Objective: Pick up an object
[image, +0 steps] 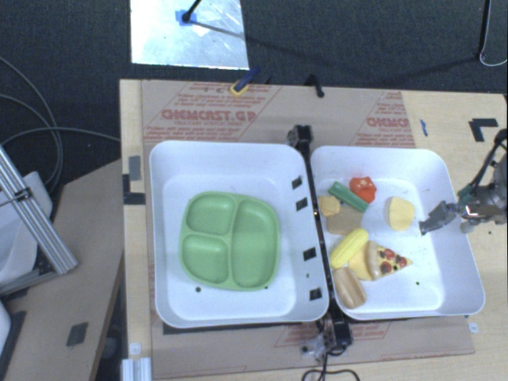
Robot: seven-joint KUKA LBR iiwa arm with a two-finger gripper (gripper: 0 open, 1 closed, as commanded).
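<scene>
1. While the tool point(435, 217) hangs over the right bin's point(456, 292) right edge, nothing sits between its fingers; whether they are spread I cannot tell
2. Toy food lies at the right bin's left side: tomato point(363, 186), green piece point(348, 196), yellow chunk point(402, 213), corn point(349, 247), pizza slice point(389, 259), hot dog point(350, 286)
3. Left bin point(171, 173) holds a green divided plate point(230, 240)

Dark carpet floor point(71, 46) surrounds the table point(349, 105). A reflective sheet point(190, 26) lies beyond it; cables point(48, 141) and an aluminium frame point(32, 221) sit left.
</scene>
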